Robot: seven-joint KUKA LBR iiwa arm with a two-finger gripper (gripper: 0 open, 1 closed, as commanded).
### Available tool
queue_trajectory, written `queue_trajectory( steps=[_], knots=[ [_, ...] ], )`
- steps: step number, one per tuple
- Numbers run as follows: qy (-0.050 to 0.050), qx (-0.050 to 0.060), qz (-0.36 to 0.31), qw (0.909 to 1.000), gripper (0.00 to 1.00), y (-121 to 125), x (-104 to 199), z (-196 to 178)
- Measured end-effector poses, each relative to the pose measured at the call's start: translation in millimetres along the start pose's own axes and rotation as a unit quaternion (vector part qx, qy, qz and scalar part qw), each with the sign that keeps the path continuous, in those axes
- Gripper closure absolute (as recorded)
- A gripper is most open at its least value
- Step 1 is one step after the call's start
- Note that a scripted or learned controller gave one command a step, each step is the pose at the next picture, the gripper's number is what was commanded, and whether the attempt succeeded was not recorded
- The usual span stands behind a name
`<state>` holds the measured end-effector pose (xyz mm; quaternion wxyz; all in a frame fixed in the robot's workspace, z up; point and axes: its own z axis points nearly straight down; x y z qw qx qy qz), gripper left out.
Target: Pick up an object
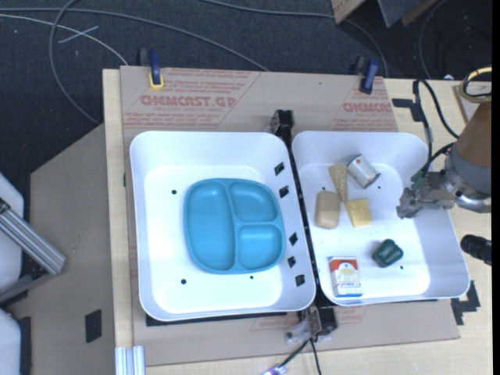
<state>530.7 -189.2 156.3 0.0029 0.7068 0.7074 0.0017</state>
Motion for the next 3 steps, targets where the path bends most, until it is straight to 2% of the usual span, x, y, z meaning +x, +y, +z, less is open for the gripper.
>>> queue_trajectory(
  steps=[2, 3],
  knots=[
    [0.0, -0.001, -0.001, 1.0, 1.0, 12, -1, -116],
    [0.002, 0.003, -0.003, 1.0, 1.0, 13, 51, -121]
  ],
)
